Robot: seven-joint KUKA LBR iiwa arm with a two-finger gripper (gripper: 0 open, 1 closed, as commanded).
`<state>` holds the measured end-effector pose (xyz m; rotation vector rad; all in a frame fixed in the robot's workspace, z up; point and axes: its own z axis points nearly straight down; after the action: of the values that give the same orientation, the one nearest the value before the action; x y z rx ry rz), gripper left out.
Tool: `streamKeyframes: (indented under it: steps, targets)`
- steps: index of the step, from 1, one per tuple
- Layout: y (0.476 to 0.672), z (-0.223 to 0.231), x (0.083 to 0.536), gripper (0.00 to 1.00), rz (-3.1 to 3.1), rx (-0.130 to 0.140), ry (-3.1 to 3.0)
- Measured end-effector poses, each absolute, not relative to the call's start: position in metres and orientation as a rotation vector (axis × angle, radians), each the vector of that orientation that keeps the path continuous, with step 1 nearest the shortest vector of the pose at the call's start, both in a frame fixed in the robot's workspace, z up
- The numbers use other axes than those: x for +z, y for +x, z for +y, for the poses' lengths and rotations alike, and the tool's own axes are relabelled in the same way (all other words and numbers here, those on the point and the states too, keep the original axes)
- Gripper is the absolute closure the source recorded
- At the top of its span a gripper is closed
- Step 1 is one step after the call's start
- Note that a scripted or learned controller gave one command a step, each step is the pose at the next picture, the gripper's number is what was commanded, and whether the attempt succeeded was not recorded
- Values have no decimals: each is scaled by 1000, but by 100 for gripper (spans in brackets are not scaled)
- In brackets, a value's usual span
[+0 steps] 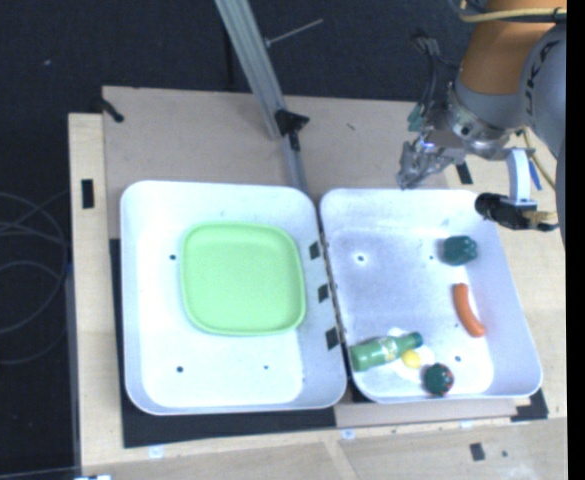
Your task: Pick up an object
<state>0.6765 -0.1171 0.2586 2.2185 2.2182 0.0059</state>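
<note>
My gripper (412, 173) hangs over the far edge of the right bin (392, 268), with nothing seen between its fingers. Inside that bin lie a dark green lump (459, 250) at the right, an orange sausage-shaped piece (468, 309) below it, a green bottle (383, 350) near the front, a small yellow piece (410, 360) beside the bottle, and a dark green ball (437, 378) at the front. All of them lie well away from the gripper.
The left bin (147, 298) holds a light green square plate (242, 277). A grey metal bar (255, 58) slants from the top down to the gap between the bins. Bare bench shows behind both bins.
</note>
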Motion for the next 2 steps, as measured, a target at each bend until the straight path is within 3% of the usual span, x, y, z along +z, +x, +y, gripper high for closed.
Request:
streamKeyframes:
  steps: [2]
  targets:
    - [658, -31, 254, 100, 2224, 1, 2219]
